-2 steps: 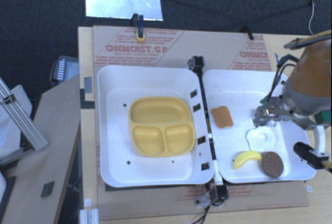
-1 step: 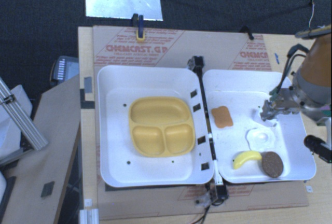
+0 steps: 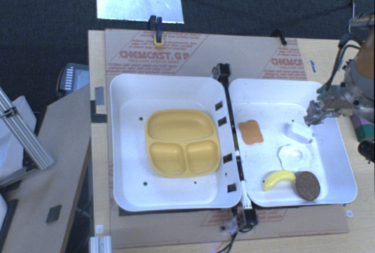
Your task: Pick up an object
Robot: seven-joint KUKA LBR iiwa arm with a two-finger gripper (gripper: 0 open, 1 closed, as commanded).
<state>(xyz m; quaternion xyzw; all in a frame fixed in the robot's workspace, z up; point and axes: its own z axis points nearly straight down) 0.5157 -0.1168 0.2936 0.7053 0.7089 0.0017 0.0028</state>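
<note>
While the grey arm reaches in from the right, its claw hangs over the upper right part of the right bin, near that bin's far right wall. The claw is small and blurred here, so I cannot tell how far it is open, and nothing can be made out in its grip.

Just below and left of the claw lies a small white block, tilted on the bin floor and apart from the claw. Below that sits a white fried-egg shape, pale against the white floor. Toward the bin's near edge a yellow banana lies curved, its right end just beside a round brown cookie. An orange slice of toast rests on the left side of the same bin, near the divider between the two bins and well apart from the other pieces.

The left bin holds a yellow tray with three compartments, one long one at the far side and two smaller ones at the near side. It lies flat around the middle of that bin.

Both bins sit side by side on a cardboard sheet with red print, which lies on the wooden table.
</note>
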